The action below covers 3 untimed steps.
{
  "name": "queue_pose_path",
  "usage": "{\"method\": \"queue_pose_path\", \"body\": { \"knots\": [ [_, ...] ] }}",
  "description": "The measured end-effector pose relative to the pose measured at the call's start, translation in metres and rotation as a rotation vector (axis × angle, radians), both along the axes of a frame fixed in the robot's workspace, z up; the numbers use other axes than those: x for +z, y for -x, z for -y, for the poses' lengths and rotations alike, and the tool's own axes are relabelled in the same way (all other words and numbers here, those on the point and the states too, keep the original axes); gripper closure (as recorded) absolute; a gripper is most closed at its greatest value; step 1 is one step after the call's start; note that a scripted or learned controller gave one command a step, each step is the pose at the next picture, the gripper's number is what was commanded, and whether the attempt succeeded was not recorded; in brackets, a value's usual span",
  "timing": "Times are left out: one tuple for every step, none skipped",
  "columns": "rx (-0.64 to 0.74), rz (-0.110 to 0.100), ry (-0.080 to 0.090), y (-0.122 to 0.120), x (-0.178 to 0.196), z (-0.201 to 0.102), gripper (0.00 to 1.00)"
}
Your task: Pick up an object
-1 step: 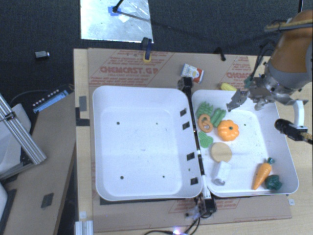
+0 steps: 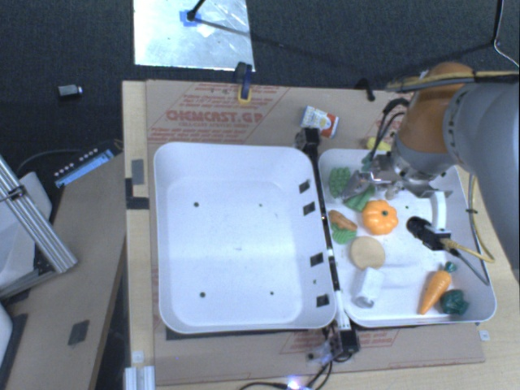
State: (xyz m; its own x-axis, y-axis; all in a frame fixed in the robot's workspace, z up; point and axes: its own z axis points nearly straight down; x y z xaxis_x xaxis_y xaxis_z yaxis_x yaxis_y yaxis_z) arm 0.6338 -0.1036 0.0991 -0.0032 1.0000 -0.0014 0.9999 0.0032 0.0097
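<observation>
The right bin holds several toy foods. A green leafy piece lies at its far left corner. My gripper hangs low just right of that piece, partly over it and right behind an orange pumpkin. Left of the pumpkin lie an orange-brown roll and a small green piece. A round beige disc and a white cylinder sit nearer the front. A carrot with a dark green top lies at the front right.
The left white bin stands beside the right one, with black clips along the shared wall. A small white and orange packet lies on the cardboard behind the bins. The arm covers the right bin's far right corner.
</observation>
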Motion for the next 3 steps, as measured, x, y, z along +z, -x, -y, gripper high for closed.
{"method": "queue_pose_path", "body": {
  "knots": [
    [0.001, -0.003, -0.001, 0.001, 0.007, 0.000, 1.00],
    [0.004, 0.013, 0.002, -0.039, 0.174, -0.012, 1.00],
    [0.003, 0.011, 0.002, -0.001, 0.446, -0.020, 1.00]
  ]
}}
